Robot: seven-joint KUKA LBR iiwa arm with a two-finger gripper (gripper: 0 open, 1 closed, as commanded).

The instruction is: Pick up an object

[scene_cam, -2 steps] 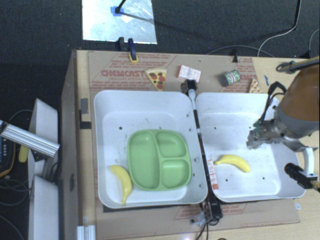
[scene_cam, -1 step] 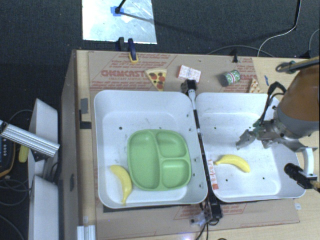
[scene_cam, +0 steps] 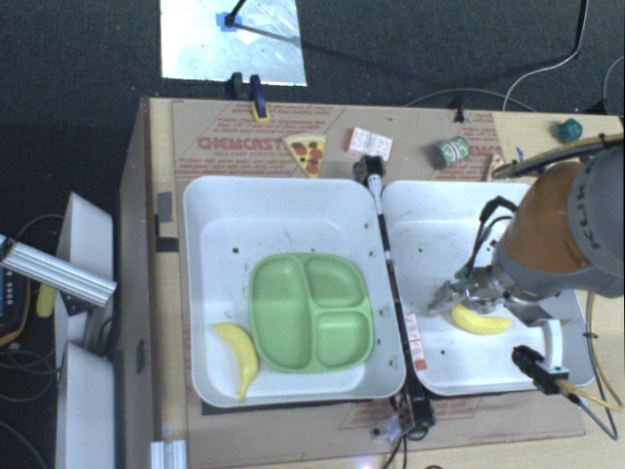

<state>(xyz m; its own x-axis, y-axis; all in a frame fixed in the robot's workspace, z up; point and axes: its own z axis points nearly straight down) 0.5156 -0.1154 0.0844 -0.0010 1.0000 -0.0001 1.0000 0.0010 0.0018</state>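
Banana (scene_cam: 480, 320) lying in right bin (scene_cam: 430, 213) under claw (scene_cam: 459, 297) | claw state: cannot tell | handling: likely light, smooth, curved plastic, possibly slipping; gripping across its middle looking best.

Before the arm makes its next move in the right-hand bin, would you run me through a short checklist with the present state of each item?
1. Target in the working bin: a yellow banana lies in the right bin: ok.
2. Gripper close to the target: it sits just left of that banana, low in the bin: ok.
3. Banana between the fingers: cannot tell; the wrist hides the contact.
4. Space around the target: nothing else lies beside it: ok.
5. Left bin contents out of the way: green divided plate and second banana lie beyond the divider: ok.
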